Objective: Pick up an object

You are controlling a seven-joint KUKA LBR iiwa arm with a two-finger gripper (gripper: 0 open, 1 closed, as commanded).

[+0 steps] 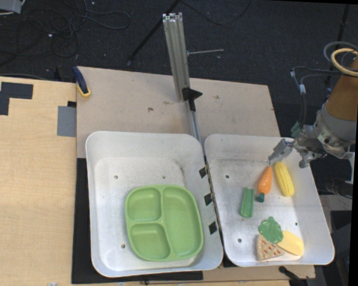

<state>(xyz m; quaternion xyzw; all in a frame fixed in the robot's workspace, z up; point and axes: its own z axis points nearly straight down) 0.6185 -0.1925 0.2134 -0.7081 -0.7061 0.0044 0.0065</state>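
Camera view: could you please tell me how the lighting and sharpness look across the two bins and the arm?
Camera view: even, soft light on both bins, with the right bin slightly bright but no harsh glare; shadows are faint; the green divided plate and toy corn look reasonably sharp; the pincer is somewhat soft; the floor beyond the bench is dark.

A single fixed camera is looking down from above the counter [229, 106] at a slant, facing toward the far edge where dark floor and cables are showing. It is sitting far enough back that both white bins are fitting whole in the frame: the left bin [105, 165] with its green divided tray [162, 223] is lying low and centre, and the right bin [319, 226] is lying beside it. The arm [342, 101] is entering from the right edge, partly cropped. A pale wooden surface [25, 184] is filling the left side.
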